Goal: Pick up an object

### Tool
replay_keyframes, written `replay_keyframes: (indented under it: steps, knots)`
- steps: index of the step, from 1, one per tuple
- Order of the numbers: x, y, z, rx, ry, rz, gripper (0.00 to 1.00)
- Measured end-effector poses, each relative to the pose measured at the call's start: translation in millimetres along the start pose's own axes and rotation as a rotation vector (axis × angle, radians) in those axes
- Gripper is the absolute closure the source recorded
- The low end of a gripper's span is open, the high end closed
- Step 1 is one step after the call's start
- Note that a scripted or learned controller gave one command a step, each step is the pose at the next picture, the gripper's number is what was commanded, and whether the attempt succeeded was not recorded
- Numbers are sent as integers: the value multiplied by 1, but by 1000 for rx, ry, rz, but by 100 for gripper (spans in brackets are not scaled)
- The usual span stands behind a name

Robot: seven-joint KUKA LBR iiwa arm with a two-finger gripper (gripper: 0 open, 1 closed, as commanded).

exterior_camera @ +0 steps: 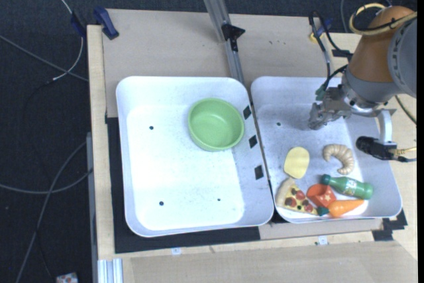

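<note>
My gripper point(322, 117) hangs over the upper part of the right bin point(285, 99), pointing down at bare bin floor. Below it in that bin lie a beige croissant point(340, 156), a yellow chip-shaped piece point(297, 162), a green bottle point(348, 187), a red pepper point(320, 195), an orange carrot point(344, 207) and a pizza slice point(294, 199). The croissant is the nearest of these, a short way below and right of the gripper. Nothing shows between the gripper's tips. A green bowl point(215, 124) sits in the left bin point(142, 142), near its upper right.
A slanted metal post point(215, 3) rises from the bench behind the bins and ends at the gap between them. Blue clamps point(104, 22) sit at the bench's far corners. A black cable connector point(374, 146) hangs off the wrist over the right bin's right rim.
</note>
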State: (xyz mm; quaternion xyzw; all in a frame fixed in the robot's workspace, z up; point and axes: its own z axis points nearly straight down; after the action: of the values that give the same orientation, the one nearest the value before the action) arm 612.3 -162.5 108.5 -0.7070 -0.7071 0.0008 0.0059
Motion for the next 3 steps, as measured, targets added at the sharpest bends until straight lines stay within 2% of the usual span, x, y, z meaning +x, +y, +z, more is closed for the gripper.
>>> replay_keyframes:
  steps: [1, 2, 3]
  knots:
    - [5, 1, -66, -17, -7, -2, 100]
    - [-3, 1, -118, -18, -8, 0, 100]
    - [-3, 2, -148, -16, -7, -2, 100]
